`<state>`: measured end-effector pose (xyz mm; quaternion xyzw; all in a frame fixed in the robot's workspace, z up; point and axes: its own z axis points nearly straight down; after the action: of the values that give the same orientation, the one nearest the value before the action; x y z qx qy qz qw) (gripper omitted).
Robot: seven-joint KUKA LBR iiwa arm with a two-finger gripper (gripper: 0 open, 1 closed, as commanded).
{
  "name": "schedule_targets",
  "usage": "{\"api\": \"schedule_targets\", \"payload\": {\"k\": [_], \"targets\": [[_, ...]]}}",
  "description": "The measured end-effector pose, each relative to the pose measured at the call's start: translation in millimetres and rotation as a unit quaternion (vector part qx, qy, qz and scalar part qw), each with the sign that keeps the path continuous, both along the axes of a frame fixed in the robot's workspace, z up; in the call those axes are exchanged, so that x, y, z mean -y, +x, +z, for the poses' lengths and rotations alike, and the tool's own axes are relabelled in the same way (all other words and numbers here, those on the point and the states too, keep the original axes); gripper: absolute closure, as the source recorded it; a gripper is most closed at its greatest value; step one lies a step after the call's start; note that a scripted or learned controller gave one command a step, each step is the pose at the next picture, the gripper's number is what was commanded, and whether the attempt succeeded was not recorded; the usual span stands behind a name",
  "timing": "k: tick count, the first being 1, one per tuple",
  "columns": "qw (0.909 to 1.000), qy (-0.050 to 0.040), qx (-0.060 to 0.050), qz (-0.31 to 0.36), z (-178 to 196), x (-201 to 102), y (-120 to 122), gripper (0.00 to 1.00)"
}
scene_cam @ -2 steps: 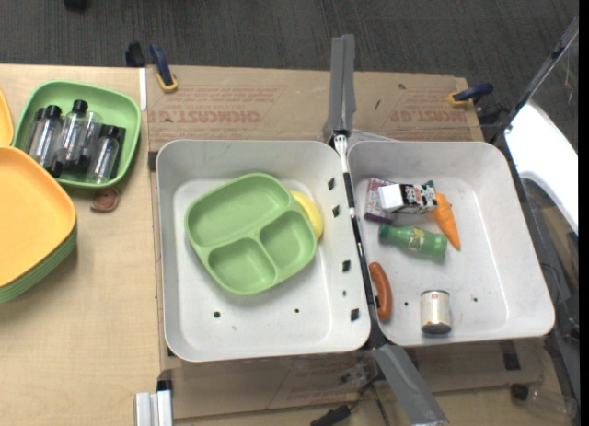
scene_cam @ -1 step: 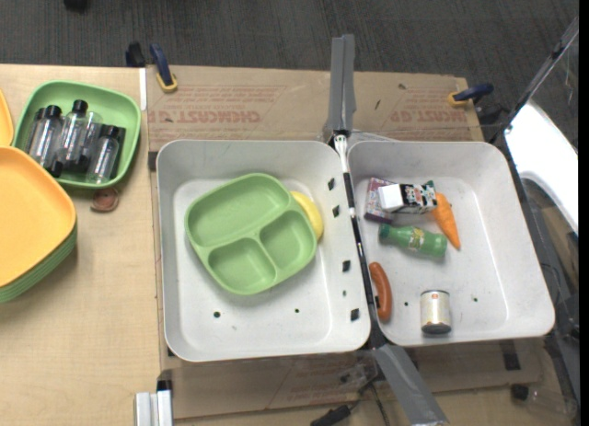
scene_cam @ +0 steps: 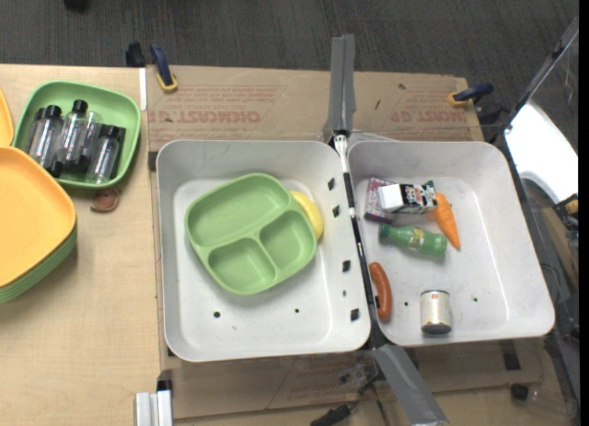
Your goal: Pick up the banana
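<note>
The gripper's opening and load cannot be determined from the camera view; no state is recorded. Working outward from the arm's entry side, the near bin (scene_cam: 492, 231) holds a small printed packet (scene_cam: 400, 196), a carrot (scene_cam: 446, 217) touching the packet's outer end, a green bottle (scene_cam: 414, 238) lying on its side just below them, a red sausage-shaped item (scene_cam: 380, 288) against the dividing wall, and a small can (scene_cam: 435, 312). None of these is the target. Beyond the divider, in the far bin (scene_cam: 184, 323), lies a green divided plate (scene_cam: 248, 242). The banana (scene_cam: 310, 213) is judged to be the yellow curved shape showing at the plate's edge nearest the arm, close to the divider; most of it is hidden, and whether it lies under the plate or just beside it cannot be told. Handling assessment: likely a light toy, smooth-skinned and curved, prone to slip or roll in a pinch; grip across the exposed narrow width. Obstructions: the plate rim touches or overlies it, and the divider wall crowds the approach on the arm's side. Farther out on the bench, well apart, stand a green tray of bottles (scene_cam: 78, 134) and stacked orange plates (scene_cam: 32, 222).
</note>
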<state>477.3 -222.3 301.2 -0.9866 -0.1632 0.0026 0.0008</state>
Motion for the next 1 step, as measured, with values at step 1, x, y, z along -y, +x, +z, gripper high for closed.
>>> {"api": "schedule_targets", "payload": {"k": [1], "targets": [[0.9980, -0.0011, 0.000, -0.062, 139.2, -19.2, 1.0, 1.00]]}}
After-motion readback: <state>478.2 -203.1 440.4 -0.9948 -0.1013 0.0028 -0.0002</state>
